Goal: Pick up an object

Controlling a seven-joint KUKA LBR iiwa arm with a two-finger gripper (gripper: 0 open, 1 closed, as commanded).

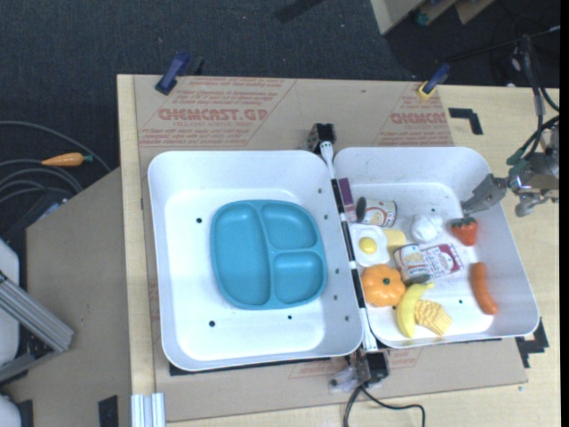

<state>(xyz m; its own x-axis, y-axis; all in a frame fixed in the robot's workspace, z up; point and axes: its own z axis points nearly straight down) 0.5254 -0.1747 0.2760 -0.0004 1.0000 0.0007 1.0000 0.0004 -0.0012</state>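
Note:
The right white bin (498,172) holds several toy foods: a small labelled can (380,213), a fried egg (367,243), a white lump (425,229), a red strawberry-like piece (464,230), a red-and-white packet (429,261), an orange (382,286), a banana (408,310), yellow fries (433,316) and an orange-red sausage (483,288). My gripper (503,194) hangs over the bin's right rim, just above and right of the red piece. Nothing shows in its grasp.
The left white bin (178,194) bears a blue divided plate (267,253). A black divider strip (342,212) runs between the bins, with a purple item (348,208) beside it. Cables (542,105) hang at the far right. Clamps sit at the board's back edge.

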